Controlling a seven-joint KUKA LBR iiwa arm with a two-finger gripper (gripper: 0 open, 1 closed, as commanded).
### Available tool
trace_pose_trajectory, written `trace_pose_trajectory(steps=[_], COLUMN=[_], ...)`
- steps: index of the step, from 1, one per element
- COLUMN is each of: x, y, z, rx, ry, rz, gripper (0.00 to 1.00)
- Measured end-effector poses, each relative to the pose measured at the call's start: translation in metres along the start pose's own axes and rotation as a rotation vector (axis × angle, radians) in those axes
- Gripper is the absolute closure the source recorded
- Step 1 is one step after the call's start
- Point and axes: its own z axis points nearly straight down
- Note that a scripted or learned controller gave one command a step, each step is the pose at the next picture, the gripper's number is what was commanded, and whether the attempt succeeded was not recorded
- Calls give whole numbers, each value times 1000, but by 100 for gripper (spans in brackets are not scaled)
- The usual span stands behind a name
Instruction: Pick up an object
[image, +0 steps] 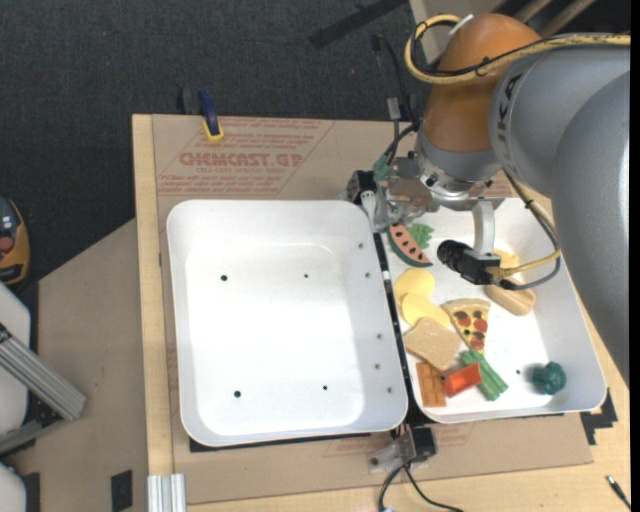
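The tool (400, 212) hovers above the watermelon slice (410, 245) (right bin (570, 330)).

Grey arm (570, 120) reaching from right, orange-banded wrist bent down, gripper (400, 205) low.

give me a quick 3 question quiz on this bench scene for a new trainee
1. True or false: the toy food lies in the right bin.
2. Which item sits nearest the gripper? A) watermelon slice B) pizza slice C) broccoli
3. Fill in: the broccoli lies alone near the bin's ____ right corner.

Key: 1 true; 2 A; 3 front.
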Motion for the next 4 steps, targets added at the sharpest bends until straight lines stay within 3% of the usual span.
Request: trace_pose_trajectory(steps=[1, 2, 3, 4], x=[77, 159, 214, 210], y=[24, 28, 29, 30], z=[6, -6, -11, -22], rx=[2, 2, 2, 0], ry=[1, 2, 1, -2], rz=[1, 0, 3, 6], gripper=[100, 100, 100, 100])
